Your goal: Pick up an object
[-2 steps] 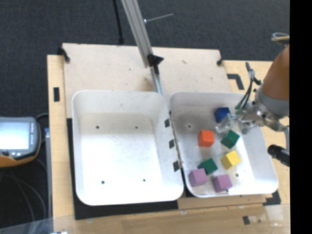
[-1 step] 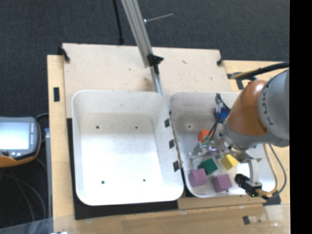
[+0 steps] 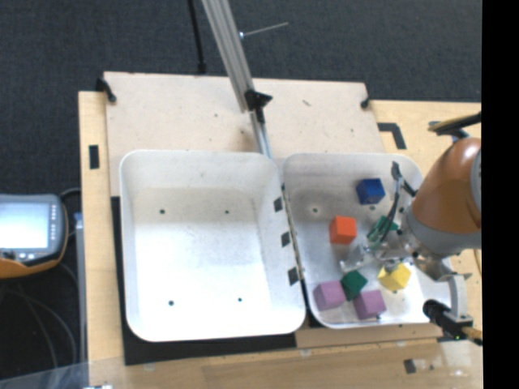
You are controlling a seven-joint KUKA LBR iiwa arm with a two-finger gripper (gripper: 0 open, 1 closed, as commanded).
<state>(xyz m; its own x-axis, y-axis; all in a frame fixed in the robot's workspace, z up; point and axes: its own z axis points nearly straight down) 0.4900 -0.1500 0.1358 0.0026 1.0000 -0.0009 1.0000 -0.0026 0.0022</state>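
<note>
Camera view has your grey KUKA arm with the orange band [image 3: 454, 197] reaching in from the right over the right-hand white bin [image 3: 324, 173], gripper [image 3: 369, 258] low among the blocks. Honestly I cannot tell whether the fingers are apart or together, too much metal and cable clutter down there.

Your candidates are all in that right bin: a blue cube [image 3: 371, 190] at the far side, an orange cube [image 3: 343, 230] in the middle, a dark green cube [image 3: 353, 284] just near of the gripper, a yellow cube [image 3: 395, 278] to its right, and two purple cubes [image 3: 329, 295] [image 3: 370, 303] at the near edge. The left-hand white bin [image 3: 203, 164] sits beside it.

What I'd worry about: green, yellow and the purples are packed close, so you could close on an edge and squirt a block out, or wedge two at once. Coming down off-centre would just shove them against the bin wall.
</note>
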